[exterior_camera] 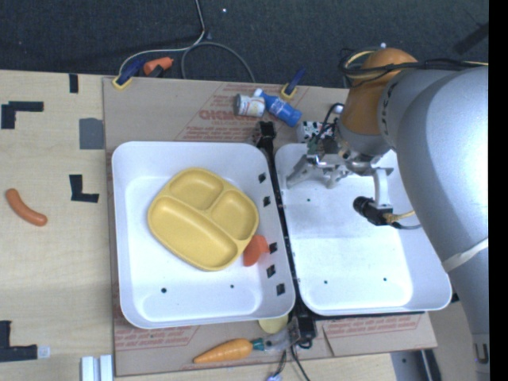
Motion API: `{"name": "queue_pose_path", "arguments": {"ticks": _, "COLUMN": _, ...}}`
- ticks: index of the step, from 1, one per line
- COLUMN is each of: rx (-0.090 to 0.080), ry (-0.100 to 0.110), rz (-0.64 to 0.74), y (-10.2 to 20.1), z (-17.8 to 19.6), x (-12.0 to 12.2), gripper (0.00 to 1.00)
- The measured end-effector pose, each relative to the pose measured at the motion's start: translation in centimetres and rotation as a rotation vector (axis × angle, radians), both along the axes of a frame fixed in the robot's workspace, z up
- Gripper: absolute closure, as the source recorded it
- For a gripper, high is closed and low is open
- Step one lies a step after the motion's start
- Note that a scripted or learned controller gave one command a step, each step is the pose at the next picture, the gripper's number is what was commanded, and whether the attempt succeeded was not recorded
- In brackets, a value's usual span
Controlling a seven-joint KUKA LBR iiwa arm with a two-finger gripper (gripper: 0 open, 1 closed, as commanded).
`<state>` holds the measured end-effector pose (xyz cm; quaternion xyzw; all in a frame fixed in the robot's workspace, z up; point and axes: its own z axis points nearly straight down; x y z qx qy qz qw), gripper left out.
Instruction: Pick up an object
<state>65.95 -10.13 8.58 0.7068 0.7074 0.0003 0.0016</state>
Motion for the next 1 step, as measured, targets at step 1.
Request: {"name": "queue_pose_path", "arguments": {"ticks": 1, "rx": -0.002, "ry": 0.000, "rz": 0.000, "y": 0.62, "z": 0.00, "x": -0.65, "gripper": 0.00}}
